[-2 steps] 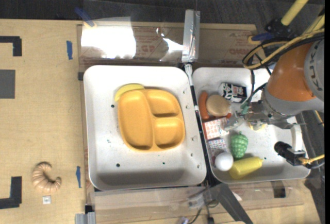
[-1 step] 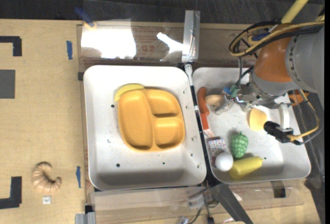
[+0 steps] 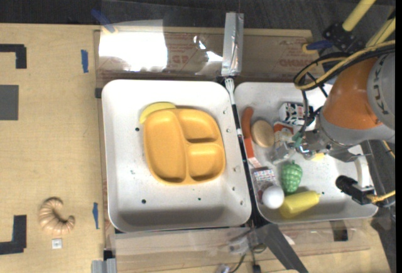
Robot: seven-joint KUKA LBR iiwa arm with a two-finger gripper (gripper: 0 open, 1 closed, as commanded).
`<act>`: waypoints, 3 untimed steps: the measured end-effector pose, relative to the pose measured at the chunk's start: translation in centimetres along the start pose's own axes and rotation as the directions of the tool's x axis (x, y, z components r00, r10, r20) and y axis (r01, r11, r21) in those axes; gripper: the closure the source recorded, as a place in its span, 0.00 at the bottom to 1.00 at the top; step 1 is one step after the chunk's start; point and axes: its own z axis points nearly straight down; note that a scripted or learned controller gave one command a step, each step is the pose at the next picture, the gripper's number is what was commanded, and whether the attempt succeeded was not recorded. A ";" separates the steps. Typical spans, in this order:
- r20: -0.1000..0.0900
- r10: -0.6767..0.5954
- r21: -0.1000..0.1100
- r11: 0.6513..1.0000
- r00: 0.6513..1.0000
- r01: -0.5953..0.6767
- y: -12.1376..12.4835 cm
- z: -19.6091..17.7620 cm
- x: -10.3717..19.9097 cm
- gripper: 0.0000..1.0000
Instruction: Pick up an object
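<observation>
With the gripper (image 3: 300, 143) low in the right bin (image 3: 326, 206), its opening impossible to tell, you should centre over the green object (image 3: 291, 176) before closing.

The arm (image 3: 361, 102) runs off the frame at 3 o'clock and covers part of the right bin (image 3: 326, 206). Small clutter beneath its gripper (image 3: 301, 143) is too blurred to name.

An orange-yellow divided tray (image 3: 184, 144) sits in a white bin (image 3: 119, 140); nearby are a green knobbly item (image 3: 291, 177) and a white ball (image 3: 272, 197).
</observation>
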 end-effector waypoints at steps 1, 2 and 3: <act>0.005 0.076 -0.008 0.997 0.997 -0.076 -5.4 0.0 2.5 0.00; 0.004 0.076 -0.012 0.997 0.997 -0.076 -5.2 -1.1 2.6 1.00; -0.001 0.315 0.001 0.949 0.949 -0.315 0.1 -9.7 8.3 1.00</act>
